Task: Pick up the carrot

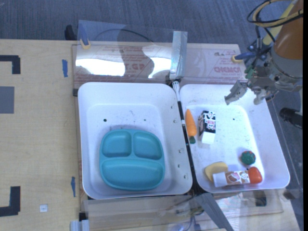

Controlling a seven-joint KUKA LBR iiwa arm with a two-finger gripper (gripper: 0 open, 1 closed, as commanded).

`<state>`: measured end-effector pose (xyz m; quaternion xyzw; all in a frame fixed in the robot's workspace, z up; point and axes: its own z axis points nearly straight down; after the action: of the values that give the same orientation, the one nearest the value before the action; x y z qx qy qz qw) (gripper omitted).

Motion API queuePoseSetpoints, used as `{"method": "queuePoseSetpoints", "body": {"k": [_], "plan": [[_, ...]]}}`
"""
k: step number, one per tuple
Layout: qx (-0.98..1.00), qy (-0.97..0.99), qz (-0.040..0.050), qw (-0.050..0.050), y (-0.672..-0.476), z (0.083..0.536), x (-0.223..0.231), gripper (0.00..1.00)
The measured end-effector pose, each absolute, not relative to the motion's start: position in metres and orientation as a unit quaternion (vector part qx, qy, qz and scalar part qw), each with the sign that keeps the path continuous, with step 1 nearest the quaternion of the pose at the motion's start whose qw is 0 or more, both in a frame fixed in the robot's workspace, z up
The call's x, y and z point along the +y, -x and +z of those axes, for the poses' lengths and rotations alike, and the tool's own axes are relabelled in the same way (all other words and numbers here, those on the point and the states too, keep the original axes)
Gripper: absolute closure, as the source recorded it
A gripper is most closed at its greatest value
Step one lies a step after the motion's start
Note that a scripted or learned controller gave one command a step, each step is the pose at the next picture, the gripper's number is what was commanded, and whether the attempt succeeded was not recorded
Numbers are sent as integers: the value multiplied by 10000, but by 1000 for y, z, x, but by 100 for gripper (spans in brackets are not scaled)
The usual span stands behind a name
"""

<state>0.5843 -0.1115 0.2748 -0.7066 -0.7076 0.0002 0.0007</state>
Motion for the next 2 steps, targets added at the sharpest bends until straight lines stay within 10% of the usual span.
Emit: {"method": "queuePoseSetpoints", "body": {"k": [1,2], "plan": [[-8057,5923,11,25,-602,183,-70,0],[-8418,5397,-4,16,-592,185,4,0]]}}
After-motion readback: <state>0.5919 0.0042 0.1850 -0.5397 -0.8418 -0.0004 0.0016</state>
